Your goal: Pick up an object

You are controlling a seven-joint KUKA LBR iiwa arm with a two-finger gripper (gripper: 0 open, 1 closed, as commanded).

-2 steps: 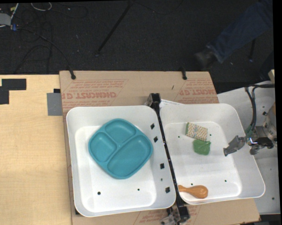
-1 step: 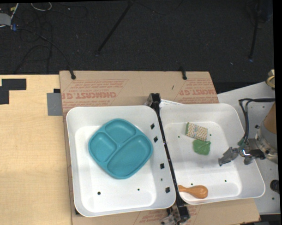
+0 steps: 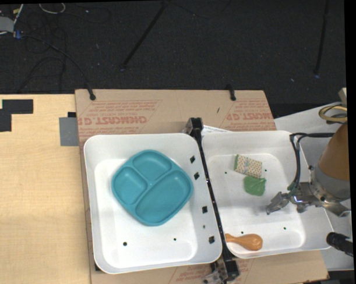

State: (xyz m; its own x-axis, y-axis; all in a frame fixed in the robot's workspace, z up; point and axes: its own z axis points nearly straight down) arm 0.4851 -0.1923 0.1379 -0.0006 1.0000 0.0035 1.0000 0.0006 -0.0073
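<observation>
Near the right bin's (image 3: 309,239) right wall, the hand (image 3: 277,204) hangs released beside a soft-looking green piece (image 3: 255,185), best pinched across its middle.

A teal divided plate (image 3: 152,186) is seen in the left bin (image 3: 102,153); a patterned packet (image 3: 249,165), green object (image 3: 255,186) and orange spoon (image 3: 245,241) are seen in the right bin (image 3: 283,142), with the gripper (image 3: 277,202) just beside them.
</observation>
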